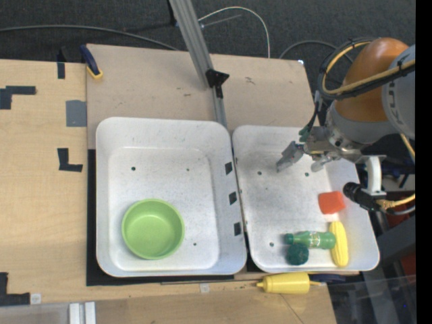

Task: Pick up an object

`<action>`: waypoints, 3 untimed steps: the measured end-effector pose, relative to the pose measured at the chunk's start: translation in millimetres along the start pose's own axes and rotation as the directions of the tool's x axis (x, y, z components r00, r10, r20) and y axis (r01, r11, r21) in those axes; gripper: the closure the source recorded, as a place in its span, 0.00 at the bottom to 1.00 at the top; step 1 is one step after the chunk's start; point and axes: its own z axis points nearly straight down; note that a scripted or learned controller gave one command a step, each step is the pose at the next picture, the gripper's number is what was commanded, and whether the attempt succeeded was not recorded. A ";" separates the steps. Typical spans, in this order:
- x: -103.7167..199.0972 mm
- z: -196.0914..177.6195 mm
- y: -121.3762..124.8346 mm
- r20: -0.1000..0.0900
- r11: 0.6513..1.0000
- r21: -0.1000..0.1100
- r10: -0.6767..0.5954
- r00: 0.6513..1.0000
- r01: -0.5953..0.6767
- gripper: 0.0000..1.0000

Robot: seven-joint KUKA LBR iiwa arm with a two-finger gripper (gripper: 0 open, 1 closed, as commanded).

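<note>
Suspended over the upper part of the right bin [270,201], the hand [305,158] is seen with its two fingers spread apart and nothing held between them. One finger [289,156] is angled down to the left above the bare bin floor. Near the bin's right wall an orange block [331,202] is seen, well apart from the hand. Along the lower edge a green bottle [310,239] is laid on its side, with a dark green object [296,254] touching it below and a yellow banana [339,242] just beside its right end. A green bowl [153,229] is placed upright in the lower left of the left bin [162,140]. On the surface [40,214], just below the right bin, a yellow bottle [287,283] is laid flat.
</note>
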 end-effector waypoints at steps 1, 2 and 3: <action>-0.1 -0.1 0.0 0.000 1.000 0.000 0.000 1.000 0.000 0.00; 4.6 62.4 3.9 0.000 1.000 0.006 0.000 1.000 0.000 0.00; 4.9 114.5 3.7 0.002 1.000 0.000 0.000 1.000 0.000 0.00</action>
